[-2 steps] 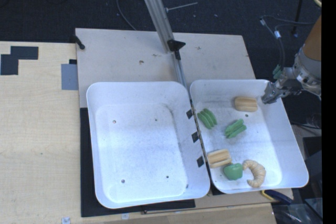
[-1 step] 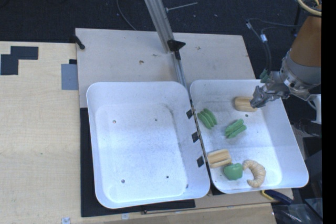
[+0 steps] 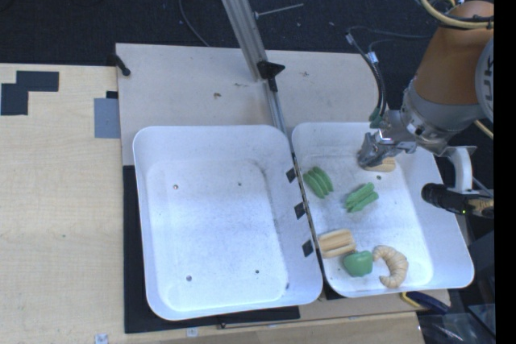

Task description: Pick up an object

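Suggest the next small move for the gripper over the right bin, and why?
Probably a short lift straight up, to test the grasp. The gripper sits low in the right bin, directly on a small tan piece near the far wall. Whether the piece is actually held can't be told from this view, and the green items nearby stay untouched.

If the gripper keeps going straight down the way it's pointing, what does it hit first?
Most likely the small tan object lying right under the gripper in the right bin. Depth is hard to judge from this slanted view, so it may already be touching it, or slip past onto the bin floor.
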You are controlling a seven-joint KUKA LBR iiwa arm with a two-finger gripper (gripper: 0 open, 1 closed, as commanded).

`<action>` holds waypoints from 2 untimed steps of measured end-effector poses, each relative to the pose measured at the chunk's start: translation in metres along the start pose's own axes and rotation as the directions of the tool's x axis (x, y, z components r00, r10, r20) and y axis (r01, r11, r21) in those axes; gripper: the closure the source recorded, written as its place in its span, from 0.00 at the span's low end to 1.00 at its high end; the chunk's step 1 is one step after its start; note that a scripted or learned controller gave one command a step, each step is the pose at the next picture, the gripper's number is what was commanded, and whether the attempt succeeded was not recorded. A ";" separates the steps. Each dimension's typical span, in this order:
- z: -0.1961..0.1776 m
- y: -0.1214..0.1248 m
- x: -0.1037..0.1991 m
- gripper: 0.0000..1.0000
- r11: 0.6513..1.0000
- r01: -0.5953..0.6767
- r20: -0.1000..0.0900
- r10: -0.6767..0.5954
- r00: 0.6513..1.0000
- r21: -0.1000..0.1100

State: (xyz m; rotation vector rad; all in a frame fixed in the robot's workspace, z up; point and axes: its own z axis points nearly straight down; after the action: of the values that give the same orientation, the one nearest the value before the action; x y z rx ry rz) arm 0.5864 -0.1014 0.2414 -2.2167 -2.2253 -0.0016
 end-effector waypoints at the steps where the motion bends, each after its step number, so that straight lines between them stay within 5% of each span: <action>1: -0.007 -0.012 0.056 1.00 1.000 0.000 0.001 0.000 1.000 0.000; 2: -0.006 -0.026 0.116 1.00 1.000 0.001 0.000 -0.001 1.000 0.001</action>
State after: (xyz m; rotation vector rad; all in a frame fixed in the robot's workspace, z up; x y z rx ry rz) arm 0.5602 0.0147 0.2480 -2.2153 -2.2251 -0.0001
